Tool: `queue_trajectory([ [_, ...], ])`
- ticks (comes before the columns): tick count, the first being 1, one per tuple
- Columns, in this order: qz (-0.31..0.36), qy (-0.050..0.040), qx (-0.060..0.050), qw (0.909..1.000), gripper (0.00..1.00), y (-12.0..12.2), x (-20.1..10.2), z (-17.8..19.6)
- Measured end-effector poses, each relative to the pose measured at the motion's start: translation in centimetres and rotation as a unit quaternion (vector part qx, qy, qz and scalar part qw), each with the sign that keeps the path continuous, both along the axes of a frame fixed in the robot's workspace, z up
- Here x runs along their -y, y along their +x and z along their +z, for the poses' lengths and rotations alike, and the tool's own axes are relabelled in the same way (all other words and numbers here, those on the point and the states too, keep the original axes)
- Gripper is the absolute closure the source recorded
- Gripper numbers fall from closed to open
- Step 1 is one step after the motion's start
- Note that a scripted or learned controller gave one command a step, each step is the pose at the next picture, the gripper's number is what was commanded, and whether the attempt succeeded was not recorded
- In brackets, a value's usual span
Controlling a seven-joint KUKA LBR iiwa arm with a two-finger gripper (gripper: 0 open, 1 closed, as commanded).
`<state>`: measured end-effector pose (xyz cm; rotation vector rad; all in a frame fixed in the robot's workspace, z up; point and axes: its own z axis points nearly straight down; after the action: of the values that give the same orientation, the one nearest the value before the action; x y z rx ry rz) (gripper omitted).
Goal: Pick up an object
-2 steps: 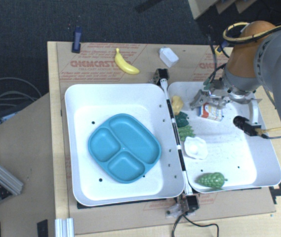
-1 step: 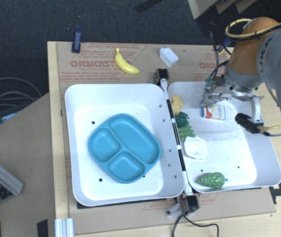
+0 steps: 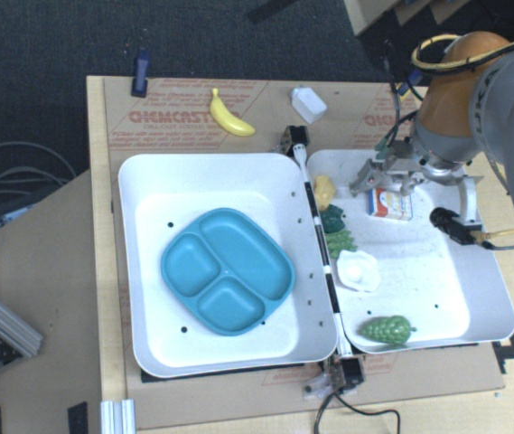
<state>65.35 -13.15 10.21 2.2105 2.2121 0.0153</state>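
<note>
While two white bins sit side by side on the bench, the left bin (image 3: 139, 206) carries one blue divided plate (image 3: 227, 269) with three compartments, lying roughly in its middle. The right bin (image 3: 487, 287) carries five loose things: one small yellow piece (image 3: 325, 189) against its left wall near the far corner, one dark green leafy toy (image 3: 335, 228) just nearer along that same wall, one white crumpled object (image 3: 358, 270) nearer again, one pale green bumpy vegetable (image 3: 386, 330) close to the near edge, and one small white packet with red and blue print (image 3: 392, 205) toward the far side. On the bare board behind the bins lie one yellow banana (image 3: 228, 117), one white block (image 3: 308, 104) and one small blue object (image 3: 140, 71), all well apart from each other. One grey arm with an orange band (image 3: 460, 75) reaches in from the right and bends down over the far part of the right bin. Its gripper (image 3: 390, 178) hangs directly above the printed packet, very close to its top edge; whether it touches is not clear, how wide the jaws stand cannot be told from this angle, and nothing can be seen clamped in them.
</note>
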Motion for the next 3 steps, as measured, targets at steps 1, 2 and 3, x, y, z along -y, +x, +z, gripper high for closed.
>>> queue_trajectory([
  [1,0.0,-0.0004,0.001,1.0,1.0,0.1,0.0,1.1],
  [2,0.0,-0.0004,0.001,1.0,0.0,0.1,0.0,1.0],
  [3,0.0,0.0008,-0.004,1.0,0.0,0.2,0.8,-1.3],
])
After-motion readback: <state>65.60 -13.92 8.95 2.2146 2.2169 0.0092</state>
